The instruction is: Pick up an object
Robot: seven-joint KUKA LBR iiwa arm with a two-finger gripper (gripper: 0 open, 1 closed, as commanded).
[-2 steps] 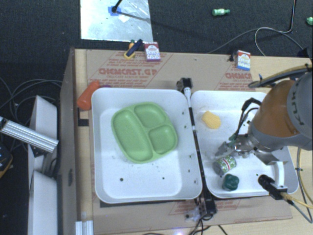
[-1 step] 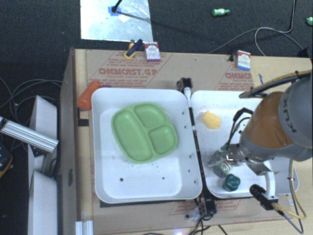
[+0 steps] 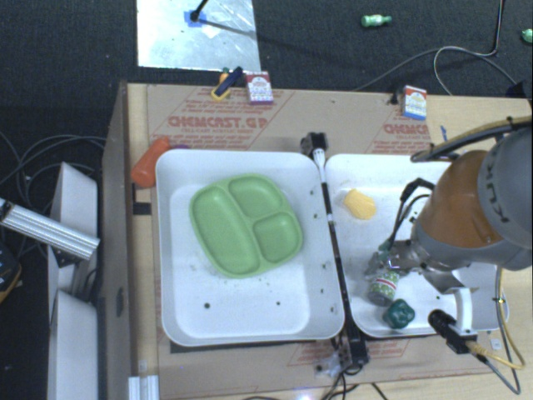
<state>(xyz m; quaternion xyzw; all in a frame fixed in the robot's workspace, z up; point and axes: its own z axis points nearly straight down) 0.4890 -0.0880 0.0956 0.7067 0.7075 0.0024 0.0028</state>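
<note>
Even, diffuse overhead light; no hard shadows. The white bins (image 3: 250, 323) read bright, nearly washed out, against the dark floor (image 3: 67, 40). A metal sheet (image 3: 196, 23) at top shows mottled glare. Soft shading lies under the arm (image 3: 483, 207). Overall focus is soft, with fine detail slightly blurred and grainy.

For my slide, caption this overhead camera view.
KUKA arm's gripper lowered over a small jar in the right bin; green divided tray in the left.
</note>
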